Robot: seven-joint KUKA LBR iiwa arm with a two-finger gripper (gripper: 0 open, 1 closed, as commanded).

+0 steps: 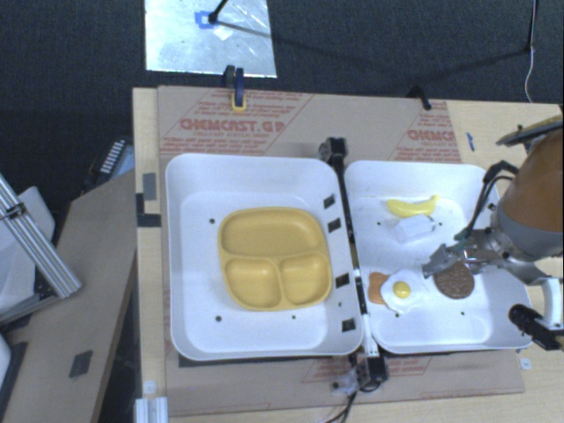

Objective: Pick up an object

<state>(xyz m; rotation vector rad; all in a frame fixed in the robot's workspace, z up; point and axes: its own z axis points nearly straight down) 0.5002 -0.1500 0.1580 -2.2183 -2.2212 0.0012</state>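
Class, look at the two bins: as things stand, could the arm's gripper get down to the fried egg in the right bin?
Probably yes. The gripper hangs just right of the fried egg, which lies uncovered, though an orange piece touches its left side.

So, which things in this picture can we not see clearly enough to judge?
- Gripper: too blurred and small in the camera view to tell if it grips anything.
- Brown round patty: its upper edge is hidden by the gripper.
- Pale flat object under the banana: washed out against the right bin, identity unclear.
- Arm: cut off by the right edge.
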